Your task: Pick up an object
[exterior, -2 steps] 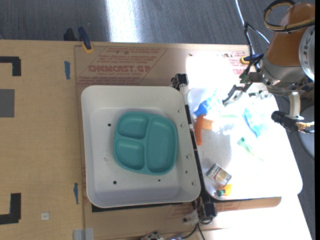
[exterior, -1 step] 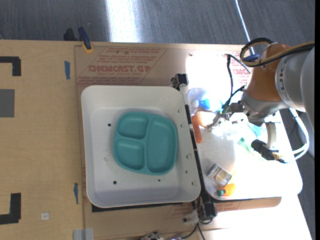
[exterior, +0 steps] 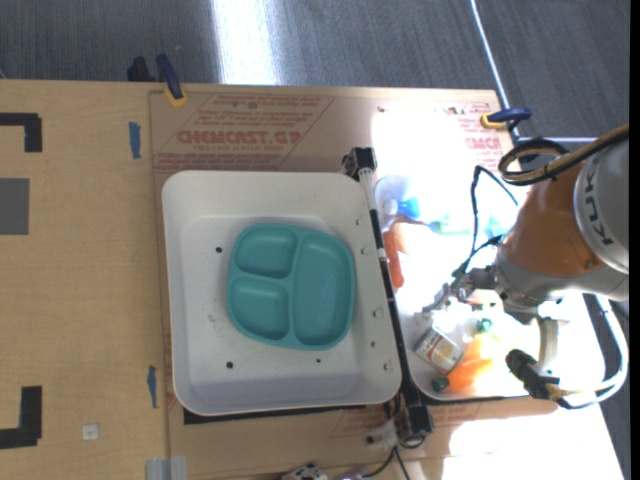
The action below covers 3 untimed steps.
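Note:
My gripper (exterior: 452, 294) reaches in from the right and hangs low over the middle of the right bin (exterior: 418, 393), which lies in strong glare. Just below it sit a small jar-like object with a brown label (exterior: 437, 347) and an orange carrot-shaped object (exterior: 470, 369). A small green piece (exterior: 485, 323) lies right beside the gripper. An orange-red object (exterior: 394, 250) rests against the bin's left wall, and a blue and white item (exterior: 404, 207) lies at the bin's far end. I see nothing held by the gripper.
The left bin (exterior: 190, 268) holds a teal divided plate (exterior: 292, 285). A black divider bar (exterior: 383, 268) runs between the two bins. Black cables (exterior: 560, 388) loop around the wrist at the right bin's near right corner. Cardboard (exterior: 80, 268) covers the bench to the left.

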Each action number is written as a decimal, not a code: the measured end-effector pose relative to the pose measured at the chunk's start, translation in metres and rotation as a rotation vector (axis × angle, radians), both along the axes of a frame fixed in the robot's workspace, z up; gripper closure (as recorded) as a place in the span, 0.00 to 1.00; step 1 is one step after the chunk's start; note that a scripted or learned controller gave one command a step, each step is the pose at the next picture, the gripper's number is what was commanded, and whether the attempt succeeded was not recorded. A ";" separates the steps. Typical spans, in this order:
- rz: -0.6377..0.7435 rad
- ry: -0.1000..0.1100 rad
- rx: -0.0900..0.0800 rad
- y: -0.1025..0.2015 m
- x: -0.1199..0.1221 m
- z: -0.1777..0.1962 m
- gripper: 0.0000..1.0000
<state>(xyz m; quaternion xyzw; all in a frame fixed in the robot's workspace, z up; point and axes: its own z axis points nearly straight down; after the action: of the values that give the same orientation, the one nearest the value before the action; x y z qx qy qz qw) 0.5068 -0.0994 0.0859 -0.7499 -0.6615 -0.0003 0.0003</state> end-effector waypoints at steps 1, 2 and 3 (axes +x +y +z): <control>0.225 -0.004 -0.003 -0.034 0.006 0.000 0.00; 0.529 -0.003 0.000 -0.109 0.038 0.000 0.00; 0.528 -0.008 -0.005 -0.110 0.039 0.011 1.00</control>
<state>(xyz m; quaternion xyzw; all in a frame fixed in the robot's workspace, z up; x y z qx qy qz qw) 0.5462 -0.2093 0.0968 -0.5513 -0.8343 -0.0016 -0.0039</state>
